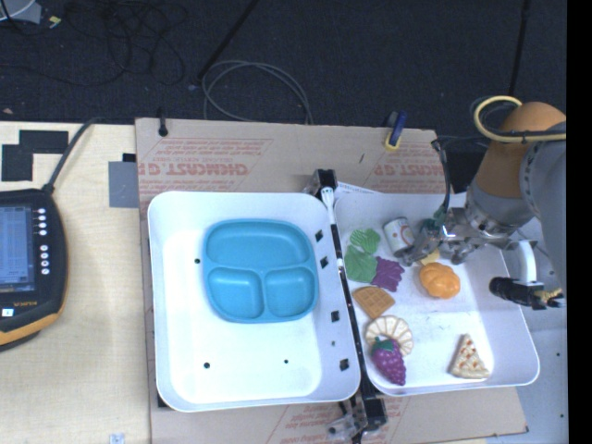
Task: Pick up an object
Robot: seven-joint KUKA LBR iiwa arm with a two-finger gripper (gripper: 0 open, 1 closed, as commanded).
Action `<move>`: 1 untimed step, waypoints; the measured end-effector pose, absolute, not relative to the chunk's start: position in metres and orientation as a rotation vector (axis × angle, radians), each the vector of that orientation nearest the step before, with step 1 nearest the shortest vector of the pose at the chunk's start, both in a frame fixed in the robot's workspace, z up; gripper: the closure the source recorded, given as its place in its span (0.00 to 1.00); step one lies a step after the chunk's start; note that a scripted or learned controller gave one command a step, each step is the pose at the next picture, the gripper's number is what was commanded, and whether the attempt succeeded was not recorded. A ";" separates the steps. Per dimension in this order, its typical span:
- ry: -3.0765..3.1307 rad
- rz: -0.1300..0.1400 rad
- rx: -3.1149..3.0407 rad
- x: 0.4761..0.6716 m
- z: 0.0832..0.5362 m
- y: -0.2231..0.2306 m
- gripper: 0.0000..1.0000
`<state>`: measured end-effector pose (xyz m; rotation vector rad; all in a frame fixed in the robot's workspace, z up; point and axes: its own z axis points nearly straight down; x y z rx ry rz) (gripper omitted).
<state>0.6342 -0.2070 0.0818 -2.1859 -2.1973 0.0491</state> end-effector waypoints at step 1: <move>-2.214 0.007 -2.219 0.580 0.085 -0.173 0.00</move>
